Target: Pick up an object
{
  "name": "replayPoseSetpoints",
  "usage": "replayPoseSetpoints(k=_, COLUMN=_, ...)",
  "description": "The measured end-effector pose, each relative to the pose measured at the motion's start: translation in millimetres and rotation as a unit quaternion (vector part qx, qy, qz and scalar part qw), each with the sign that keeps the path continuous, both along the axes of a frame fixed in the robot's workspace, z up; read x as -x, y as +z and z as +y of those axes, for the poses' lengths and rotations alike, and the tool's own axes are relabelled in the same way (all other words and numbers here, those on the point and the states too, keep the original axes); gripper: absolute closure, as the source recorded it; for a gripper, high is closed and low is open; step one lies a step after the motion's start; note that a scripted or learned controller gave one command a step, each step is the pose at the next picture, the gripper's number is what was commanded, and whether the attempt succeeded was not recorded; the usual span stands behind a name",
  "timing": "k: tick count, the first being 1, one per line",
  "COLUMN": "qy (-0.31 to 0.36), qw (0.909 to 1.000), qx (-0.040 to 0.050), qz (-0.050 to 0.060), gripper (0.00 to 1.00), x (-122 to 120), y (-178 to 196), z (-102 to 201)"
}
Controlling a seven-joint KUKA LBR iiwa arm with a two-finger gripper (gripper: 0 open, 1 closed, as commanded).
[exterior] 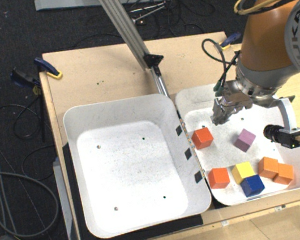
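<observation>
The right bin holds several blocks. An orange-red cube lies near its left wall, and a purple cube sits mid-bin. Along the front stand an orange cube, a yellow cube, a blue cube and two orange blocks. My gripper hangs over the back part of this bin, up and to the right of the orange-red cube and apart from it. No block is seen between its fingers.
The left bin sits beside the right one, with small black clips on the shared wall. A slanted metal pole crosses the bench's back. A camera bracket hangs off the wrist above the right bin's right side.
</observation>
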State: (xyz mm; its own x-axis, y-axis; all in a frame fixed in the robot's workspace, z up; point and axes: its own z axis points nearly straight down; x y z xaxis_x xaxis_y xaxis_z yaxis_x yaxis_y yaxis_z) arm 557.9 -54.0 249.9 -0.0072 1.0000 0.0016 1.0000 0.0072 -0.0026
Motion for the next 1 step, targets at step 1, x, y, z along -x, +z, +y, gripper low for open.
replayPoseSetpoints(k=1, qy=0.001, qw=1.0000, qx=-0.0006, qz=-0.001, gripper=1.00, x=18.9, y=4.3, z=54.0)
